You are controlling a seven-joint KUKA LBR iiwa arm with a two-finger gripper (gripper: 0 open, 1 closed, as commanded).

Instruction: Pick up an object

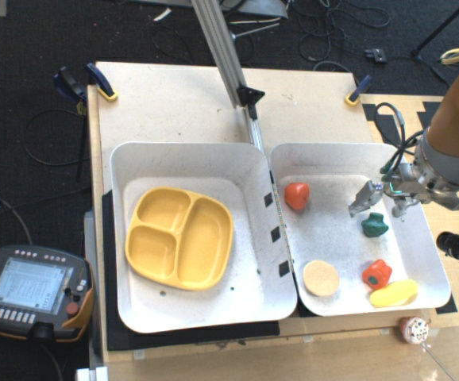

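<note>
In the right bin [333, 165] lie a red strawberry-like piece [296, 196], a dark green toy [375, 225], a round tan cookie [321, 278], a red pepper [376, 273] and a yellow banana-like piece [394, 294]. My gripper [383, 202] hangs over the bin's right side, just above the green toy. Its two fingers stand spread apart with nothing between them. The left bin [126, 161] holds a yellow divided plate [180, 237].
A metal pole [225, 46] slants up from the wall between the bins. A teach pendant [31, 290] lies on the floor at the lower left. A small round object [413, 329] sits on the bench in front of the right bin. Clamps mark the bench's far corners.
</note>
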